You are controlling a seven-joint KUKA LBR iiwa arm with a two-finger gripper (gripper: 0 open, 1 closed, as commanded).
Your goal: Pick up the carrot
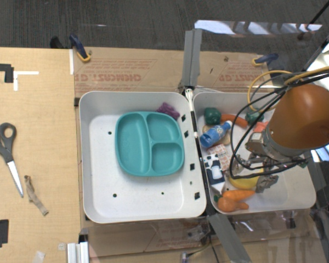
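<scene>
The carrot (233, 201) is orange and lies near the front left corner of the right bin (296, 201). A yellow item (242, 183) sits just behind it. The gripper (259, 175) hangs low over the bin beneath the arm's orange band (302, 118), just above and right of the carrot, close to the yellow item. Cables and the wrist hide most of the gripper. Nothing shows held in it.
The right bin also holds a blue-capped bottle (214, 134), a dark green item (211, 115), an orange piece (231, 119) and printed cards (216, 163). The left bin (98, 196) holds a teal divided tray (149, 143) and a purple item (168, 110). Scissors (7, 152) lie at far left.
</scene>
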